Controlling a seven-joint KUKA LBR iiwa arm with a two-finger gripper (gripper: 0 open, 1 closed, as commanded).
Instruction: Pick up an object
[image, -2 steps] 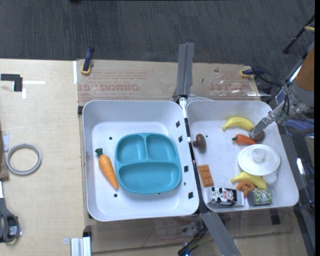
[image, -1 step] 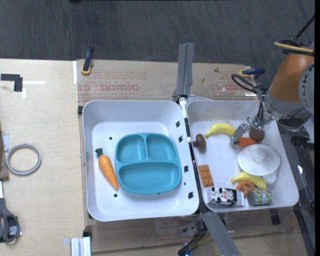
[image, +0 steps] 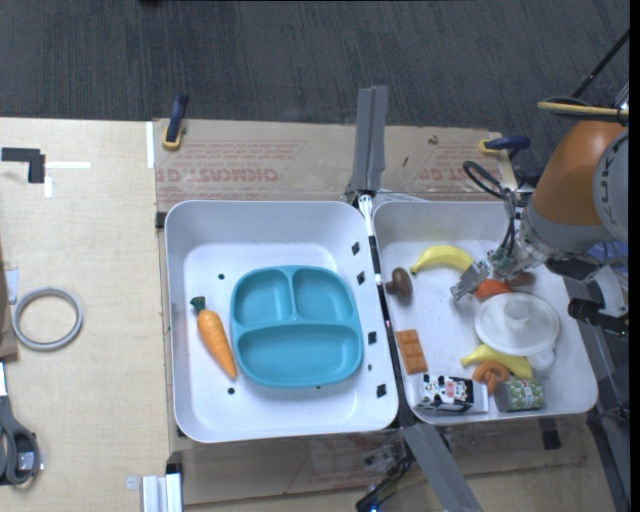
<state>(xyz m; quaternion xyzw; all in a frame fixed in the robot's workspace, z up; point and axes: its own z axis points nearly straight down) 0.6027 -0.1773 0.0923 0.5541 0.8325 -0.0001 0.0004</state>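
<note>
The right bin (image: 575, 400) holds a yellow banana (image: 442, 259), a brown round piece (image: 401, 283), an orange-red round item (image: 494, 291), a white round lid (image: 516, 322), a second banana (image: 497, 360), an orange cracker (image: 411, 350), a small black-and-white carton (image: 447, 392) and a green can (image: 520, 395). My gripper (image: 478, 281) is low in this bin, just right of the first banana. It touches or overlaps the left side of the orange-red item. The arm's orange band (image: 572, 175) rises above it at the right.
The left bin (image: 185, 400) holds a blue divided plate (image: 297, 326) and a carrot (image: 215, 340) to its left. A small orange piece (image: 490, 376) lies under the second banana. On the bench at the left lie a tape ring (image: 44, 318) and scissors (image: 18, 452).
</note>
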